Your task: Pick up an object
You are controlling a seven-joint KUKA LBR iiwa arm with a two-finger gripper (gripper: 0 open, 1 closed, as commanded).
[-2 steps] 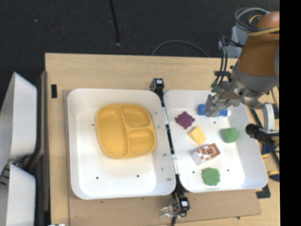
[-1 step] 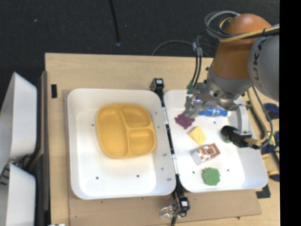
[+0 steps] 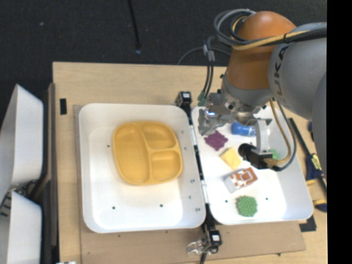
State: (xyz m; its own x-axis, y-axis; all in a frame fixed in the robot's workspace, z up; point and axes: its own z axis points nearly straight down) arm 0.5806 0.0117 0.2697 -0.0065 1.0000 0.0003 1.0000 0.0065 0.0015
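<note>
While the arm (image 3: 264, 54) hangs over the right bin (image 3: 291, 202) at its 12 o'clock end, the gripper (image 3: 212, 120) sits low near the bin's 11 o'clock corner; whether it is spread or pinching anything I cannot tell. A purple piece (image 3: 216, 141) lies just at its 5 o'clock. Beyond, toward 5 o'clock, lie a yellow block (image 3: 231, 158), an orange-and-white card (image 3: 241, 180) and a green ball (image 3: 246, 205). A blue item (image 3: 241, 129) lies at 3 o'clock. A yellow tray (image 3: 147, 152) fills the left bin (image 3: 99, 202).
</note>
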